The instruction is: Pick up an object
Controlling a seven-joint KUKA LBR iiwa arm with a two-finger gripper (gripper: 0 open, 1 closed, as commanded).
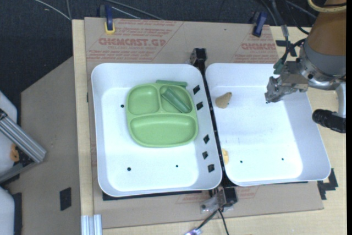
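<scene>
Above the right bin (pixel 308 157), at its 2 o'clock, the gripper (pixel 273 94) hangs; its finger state I cannot tell.

We see the right bin's (pixel 275 173) floor mostly bare; a tan lump (pixel 223 99) sits near its left wall. A green tray (pixel 162 128) fills the left bin's (pixel 110 118) middle, leaving bare margins.

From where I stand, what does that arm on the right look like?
The arm is bulky and rounded, with a broad orange band above a grey wrist section. Its end effector is a small grey metal block with dark parts. Black cables run past it, and a black fitting sits lower at the right.
</scene>
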